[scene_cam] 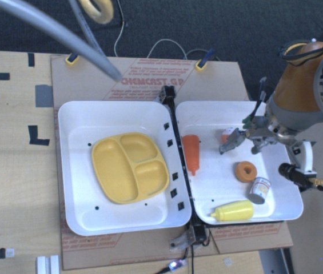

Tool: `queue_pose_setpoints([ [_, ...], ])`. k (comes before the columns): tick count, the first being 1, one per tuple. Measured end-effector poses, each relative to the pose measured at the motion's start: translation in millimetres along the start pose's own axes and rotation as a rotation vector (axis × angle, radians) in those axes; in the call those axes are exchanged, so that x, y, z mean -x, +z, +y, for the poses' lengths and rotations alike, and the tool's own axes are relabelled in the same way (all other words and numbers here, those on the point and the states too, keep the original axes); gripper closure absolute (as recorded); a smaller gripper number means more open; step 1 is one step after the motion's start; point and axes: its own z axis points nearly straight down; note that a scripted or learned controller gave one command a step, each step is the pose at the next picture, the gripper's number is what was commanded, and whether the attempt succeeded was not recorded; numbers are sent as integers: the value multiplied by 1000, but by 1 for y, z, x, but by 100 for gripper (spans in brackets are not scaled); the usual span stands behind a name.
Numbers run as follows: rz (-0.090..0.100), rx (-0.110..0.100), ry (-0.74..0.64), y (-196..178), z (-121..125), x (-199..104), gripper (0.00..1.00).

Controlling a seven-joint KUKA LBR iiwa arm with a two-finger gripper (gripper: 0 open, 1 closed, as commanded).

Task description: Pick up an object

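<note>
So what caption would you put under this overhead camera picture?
Grey-and-orange arm reaching into the right bin beside a carrot, doughnut, small can and yellow bottle; yellow divided plate in the left.

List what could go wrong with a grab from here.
1. The gripper hovers over a small orange item it partly hides; its fingers may miss it.
2. The donut and can lie close together, so going for one may knock the other.
3. The carrot lies beside the bin wall, leaving little finger room.

Bench (12, 170): cardboard sheet (150, 79) bears two white bins (70, 153), apparently touching.
</note>
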Motion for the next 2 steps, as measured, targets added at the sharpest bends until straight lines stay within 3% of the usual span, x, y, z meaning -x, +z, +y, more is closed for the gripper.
queue_pose_setpoints([
  [1, -2, 13, -4, -8, 3, 0, 0],
  [2, -2, 9, -3, 56, 0, 2, 0],
])
